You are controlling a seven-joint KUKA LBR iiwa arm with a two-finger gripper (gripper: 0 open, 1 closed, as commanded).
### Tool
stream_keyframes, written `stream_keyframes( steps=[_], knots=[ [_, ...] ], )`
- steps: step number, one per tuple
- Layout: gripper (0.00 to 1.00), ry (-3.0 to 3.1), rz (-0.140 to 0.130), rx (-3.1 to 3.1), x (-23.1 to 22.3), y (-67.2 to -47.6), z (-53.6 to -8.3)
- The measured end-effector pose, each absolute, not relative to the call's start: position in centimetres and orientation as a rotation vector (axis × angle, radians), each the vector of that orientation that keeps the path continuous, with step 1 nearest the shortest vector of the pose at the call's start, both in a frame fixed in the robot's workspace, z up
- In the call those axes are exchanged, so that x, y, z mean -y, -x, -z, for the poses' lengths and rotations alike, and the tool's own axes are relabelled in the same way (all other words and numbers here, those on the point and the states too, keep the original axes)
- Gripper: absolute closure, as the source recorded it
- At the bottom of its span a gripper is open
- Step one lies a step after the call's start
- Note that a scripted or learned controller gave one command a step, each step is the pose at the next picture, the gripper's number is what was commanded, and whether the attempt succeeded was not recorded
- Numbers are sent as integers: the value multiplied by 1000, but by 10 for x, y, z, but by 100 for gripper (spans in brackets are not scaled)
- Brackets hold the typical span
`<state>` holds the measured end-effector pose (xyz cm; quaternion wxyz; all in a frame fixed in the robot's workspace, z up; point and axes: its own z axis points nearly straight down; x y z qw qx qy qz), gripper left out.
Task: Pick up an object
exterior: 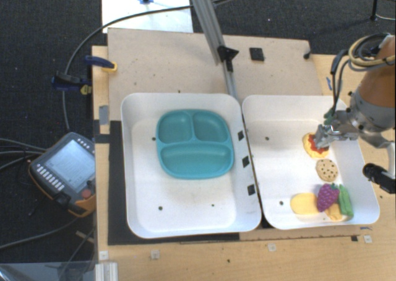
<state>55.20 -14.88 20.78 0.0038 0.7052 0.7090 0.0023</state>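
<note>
Risk sits at the right middle of the frame, where the gripper [322, 140] hangs low over a flat yellow and red toy food piece [312, 145] in the right bin [272, 162]; whether its tips are spread or pressed together cannot be told at this size. The piece lies thin against the bin floor, so a closing grip could likely skate over it or nudge it aside and come up with nothing. Just below it rest a cookie [326, 169], then purple grapes [328, 197], a yellow round piece [302, 203] and a green item [344, 201] crowded at the lower right. The left bin [142, 205] holds a teal divided plate [195, 143]. Both bins sit on a pale wooden bench [167, 57] over dark carpet, with a handheld controller [65, 171] at left.
</note>
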Motion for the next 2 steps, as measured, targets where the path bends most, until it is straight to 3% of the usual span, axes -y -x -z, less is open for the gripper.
stream_keyframes(
  steps=[1,2],
  knots=[
    [100,-2211,-6,-2222,160,-551,-261],
    [100,-2209,-5,-2233,100,-558,-248]
  ],
)
